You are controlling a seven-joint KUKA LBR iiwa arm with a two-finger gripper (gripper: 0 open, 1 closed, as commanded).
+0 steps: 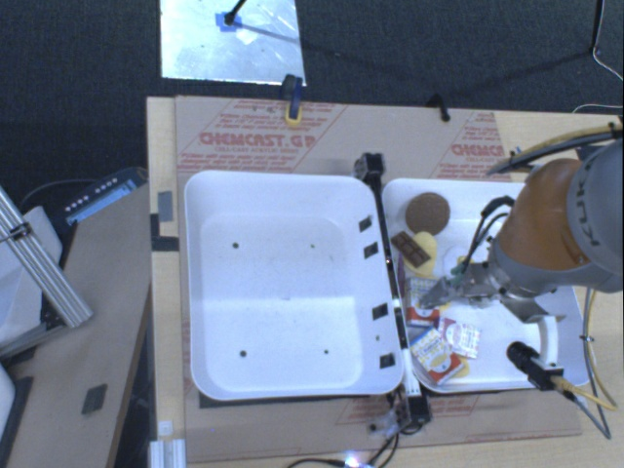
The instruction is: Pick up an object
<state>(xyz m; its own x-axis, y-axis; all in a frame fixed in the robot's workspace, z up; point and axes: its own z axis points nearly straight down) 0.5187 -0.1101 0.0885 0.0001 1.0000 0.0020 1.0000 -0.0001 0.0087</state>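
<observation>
Red print reading "CHEMCAST GP" appears on the brown protective sheet (322,130) behind the bins, once at its left and again, partly readable, at its right. No other lettering is legible.

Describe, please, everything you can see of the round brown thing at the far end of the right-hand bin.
The round brown thing is a disc or ball with a dull, slightly rough surface; which of the two cannot be told. It lies in the right bin, near the far wall, close to the divider. A pale yellow item sits right beside its near edge, seemingly touching it. The gripper is apart from it, lower over the clutter.
</observation>
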